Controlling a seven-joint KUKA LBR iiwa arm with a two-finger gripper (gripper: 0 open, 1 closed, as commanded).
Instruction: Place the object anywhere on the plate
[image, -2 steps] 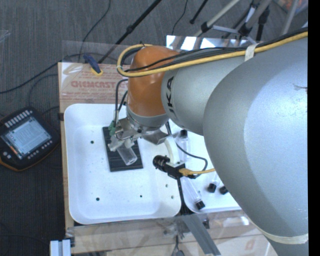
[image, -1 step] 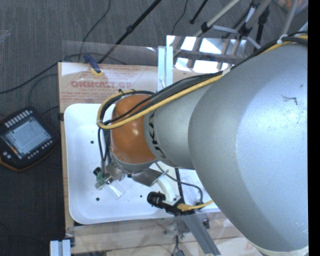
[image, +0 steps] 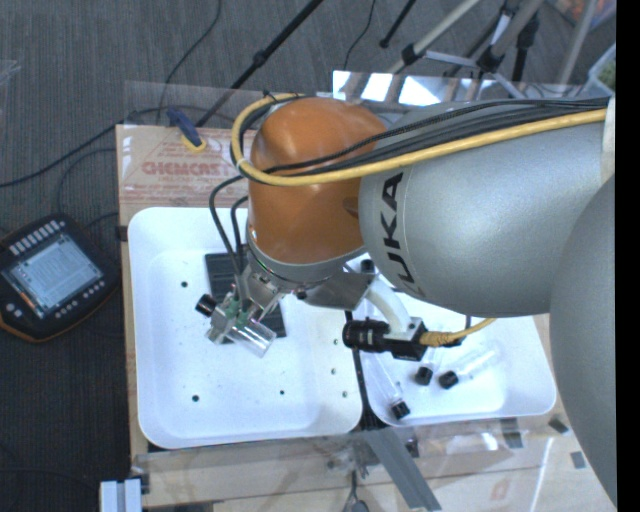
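The claw (image: 238, 322) hung low over the left bin (image: 170, 390); whether it gripped anything was unclear.

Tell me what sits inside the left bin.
In the left bin: the gripper low over the floor, a dark flat object beside it. The arm covers the bin's far right corner.

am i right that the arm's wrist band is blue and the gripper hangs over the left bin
Not quite. In the camera view the band is orange, not blue. The rest holds: the gripper hangs over the left bin.
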